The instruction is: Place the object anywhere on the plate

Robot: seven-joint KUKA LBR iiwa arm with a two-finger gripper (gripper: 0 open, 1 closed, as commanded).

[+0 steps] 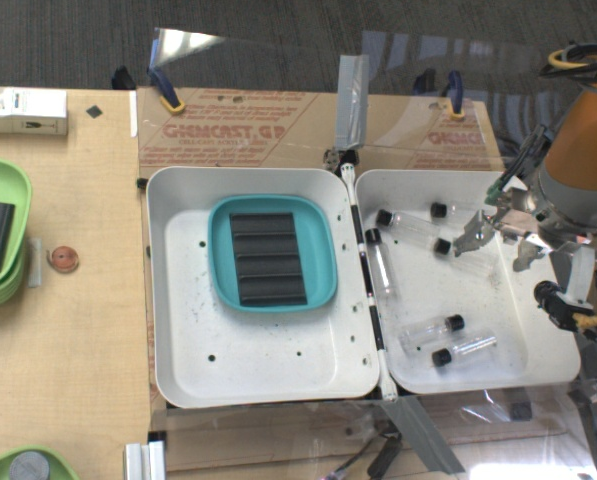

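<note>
Hand (pixel 498 238) open, holding nothing, above clear vials (pixel 448 348); arm (pixel 578 158) partly cropped.

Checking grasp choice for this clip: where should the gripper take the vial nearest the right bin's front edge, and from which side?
Likely mid-body on the clear tube of the vial, not its black cap. It lies flat, pointing roughly left to right, so come straight down with the fingers across its width. The gripper hovers farther back in the right bin.
</note>
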